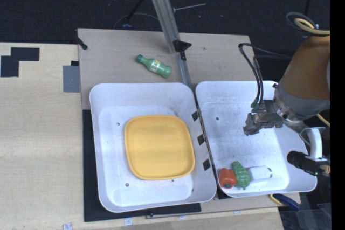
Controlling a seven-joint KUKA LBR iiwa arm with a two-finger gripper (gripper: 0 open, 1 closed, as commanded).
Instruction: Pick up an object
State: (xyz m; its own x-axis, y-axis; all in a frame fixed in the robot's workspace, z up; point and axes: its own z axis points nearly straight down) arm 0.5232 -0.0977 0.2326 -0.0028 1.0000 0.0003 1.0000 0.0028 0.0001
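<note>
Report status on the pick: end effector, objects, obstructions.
End effector over right bin, nothing seen in it. Red and green toy and white piece at bin's near edge. Yellow plate in left bin. Green bottle outside on bench.

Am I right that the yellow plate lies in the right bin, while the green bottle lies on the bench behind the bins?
Not quite: the camera view shows the yellow plate in the left bin, not the right one. The green bottle does lie on the bench behind the bins.
</note>
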